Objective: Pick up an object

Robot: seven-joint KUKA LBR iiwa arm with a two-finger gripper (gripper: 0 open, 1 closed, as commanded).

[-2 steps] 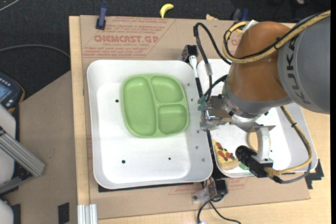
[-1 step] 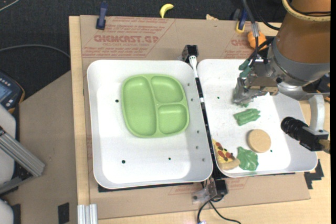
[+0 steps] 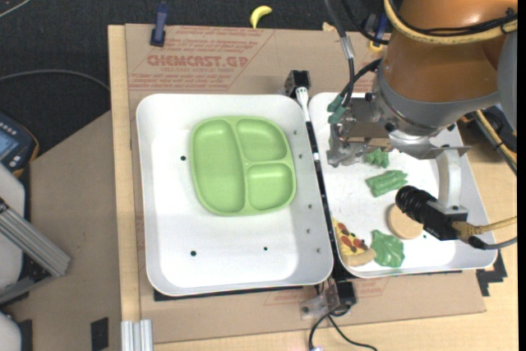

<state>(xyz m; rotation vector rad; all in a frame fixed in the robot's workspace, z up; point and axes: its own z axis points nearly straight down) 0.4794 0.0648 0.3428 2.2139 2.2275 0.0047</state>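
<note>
From my remote station, the biggest thing I see is the grey arm with its bulging orange band (image 3: 452,8), which reaches in from the right and hangs over the upper half of the right-hand shallow white bin (image 3: 470,255). Next in size is the left-hand shallow white bin (image 3: 164,234), lying just beside the other one on a brown cardboard sheet printed with red lettering (image 3: 197,57). In the left bin, toward its upper middle, sits a pale green plastic plate with three compartments (image 3: 243,165).

Under the arm, the metal two-finger gripper (image 3: 345,150) points down at the upper left part of the right bin, near the divide between the bins. I cannot tell how its fingers stand, and I see nothing between them.

The objects to pick lie in the right bin: a green leafy toy piece (image 3: 386,181) just below the gripper, another green leafy piece (image 3: 388,248) near the bin's front edge, a tan round disc (image 3: 403,223) between them, partly covered by a black cylindrical fitting (image 3: 421,210) on the arm, and a small pizza-slice toy with red dots (image 3: 353,245) at the front left corner.

A small yellow banana-shaped item (image 3: 260,14) lies beyond the cardboard's far edge, and a blue clip (image 3: 159,25) sits on its upper left.
</note>
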